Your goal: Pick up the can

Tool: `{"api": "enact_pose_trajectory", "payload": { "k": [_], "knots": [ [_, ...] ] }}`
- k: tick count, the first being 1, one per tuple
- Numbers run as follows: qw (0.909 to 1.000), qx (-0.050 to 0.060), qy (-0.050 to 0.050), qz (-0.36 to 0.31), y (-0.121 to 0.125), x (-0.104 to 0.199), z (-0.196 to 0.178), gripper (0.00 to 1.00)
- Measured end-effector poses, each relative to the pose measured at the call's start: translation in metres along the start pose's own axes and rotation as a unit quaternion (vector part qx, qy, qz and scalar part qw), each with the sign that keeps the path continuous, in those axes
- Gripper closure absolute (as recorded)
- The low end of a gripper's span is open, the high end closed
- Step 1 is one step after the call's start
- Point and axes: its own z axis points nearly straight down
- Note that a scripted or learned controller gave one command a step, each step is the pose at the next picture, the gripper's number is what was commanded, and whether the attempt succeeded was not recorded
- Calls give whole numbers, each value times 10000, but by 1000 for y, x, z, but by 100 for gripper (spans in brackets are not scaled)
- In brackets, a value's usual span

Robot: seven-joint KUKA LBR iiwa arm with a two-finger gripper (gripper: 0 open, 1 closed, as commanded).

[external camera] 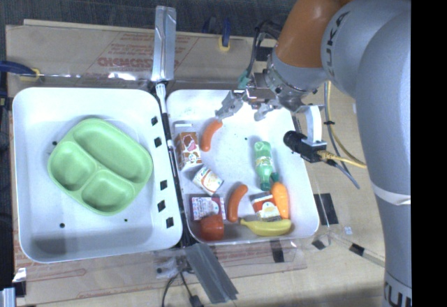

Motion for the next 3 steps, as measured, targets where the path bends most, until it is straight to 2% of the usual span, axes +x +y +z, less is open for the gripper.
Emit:
{"api": "enact_pose_trajectory", "payload": {
  "k": [1,2,3],
  "knots": [
    [10000,-9,-1,5,45,-82,57,0],
    [9995,-3,0,-303,-16,-99,126,0],
    [9982,-7,3,-599,-73,-90,133,0]
  ]
}}
